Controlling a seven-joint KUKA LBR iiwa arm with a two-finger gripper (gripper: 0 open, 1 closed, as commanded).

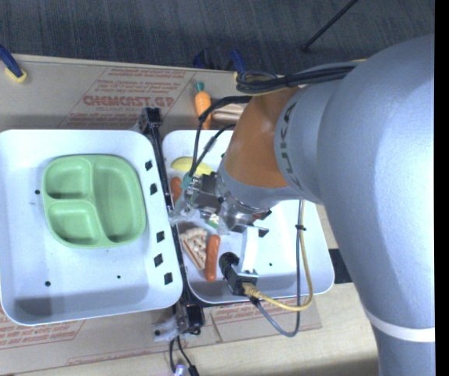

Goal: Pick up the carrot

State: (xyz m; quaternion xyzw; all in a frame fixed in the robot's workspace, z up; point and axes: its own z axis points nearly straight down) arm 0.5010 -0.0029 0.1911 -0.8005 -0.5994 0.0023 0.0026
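A small orange carrot (201, 101) with a green top lies on the brown bench just behind the right bin's (318, 276) far left corner. The grey arm with its orange band (259, 147) reaches over the right bin. Its gripper (196, 204) hangs low over the left part of that bin, well in front of the carrot and apart from it. Under and around the gripper lie an orange-red stick (175, 188), a second orange-red stick (212, 256), a tan slice (195, 247) and a yellow piece (182, 164). The arm hides much of this bin's floor.
The left bin (20, 272) holds a green divided plate (95, 200). A black clip rail (160, 210) runs between the two bins. A yellow cable (302, 288) loops over the right bin's front. A blue-and-yellow clamp (9, 63) sits at the bench's far left corner.
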